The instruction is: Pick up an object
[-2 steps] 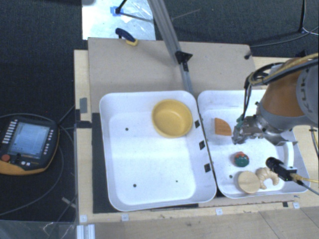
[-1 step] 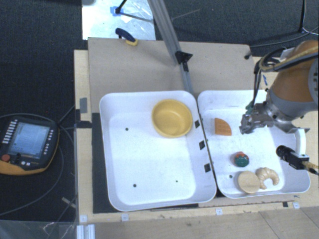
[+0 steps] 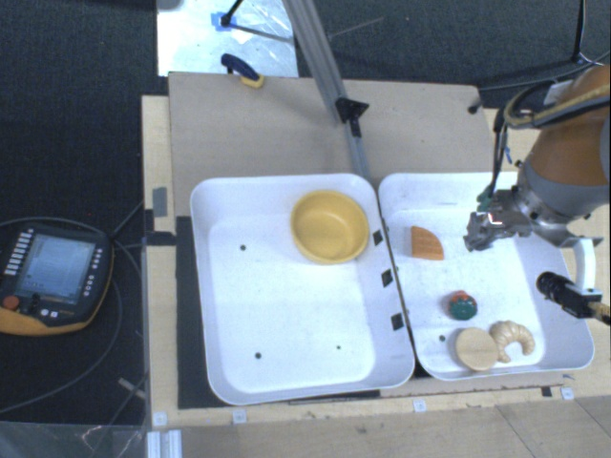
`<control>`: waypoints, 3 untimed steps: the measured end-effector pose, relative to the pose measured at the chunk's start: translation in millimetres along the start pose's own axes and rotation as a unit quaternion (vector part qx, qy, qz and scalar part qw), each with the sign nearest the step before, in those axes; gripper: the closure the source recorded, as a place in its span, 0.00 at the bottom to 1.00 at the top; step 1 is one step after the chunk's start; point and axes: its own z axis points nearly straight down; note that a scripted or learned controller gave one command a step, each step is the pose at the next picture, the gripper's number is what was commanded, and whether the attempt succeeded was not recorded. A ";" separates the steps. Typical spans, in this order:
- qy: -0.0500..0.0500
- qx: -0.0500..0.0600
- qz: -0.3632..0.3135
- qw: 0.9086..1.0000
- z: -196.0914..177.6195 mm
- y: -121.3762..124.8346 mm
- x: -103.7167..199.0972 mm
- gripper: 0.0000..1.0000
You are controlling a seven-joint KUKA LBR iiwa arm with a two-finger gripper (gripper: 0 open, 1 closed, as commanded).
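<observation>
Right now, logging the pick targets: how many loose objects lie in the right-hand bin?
4: an orange wedge near the divider, a green-red ball mid-bin, a tan disc and a croissant touching at the front. The arm may hide more.

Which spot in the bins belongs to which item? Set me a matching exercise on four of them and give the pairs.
Items:
1. round yellow bowl
2. orange wedge-shaped slice
3. small green and red ball-like toy
4. tan croissant-shaped piece

Places:
A. right bin, near front corner, beside a pale round disc
B. left bin, far edge
C. right bin, middle, in front of the orange slice
D. right bin, far part, close to the divide between the bins

Pairs: 1-B, 2-D, 3-C, 4-A
</observation>
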 end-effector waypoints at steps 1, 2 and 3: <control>0.001 0.001 -0.002 1.000 5.3 1.0 56.9 1.00; 0.001 0.001 -0.002 1.000 0.3 3.3 117.3 1.00; 0.001 0.001 -0.002 1.000 -4.8 7.7 171.8 1.00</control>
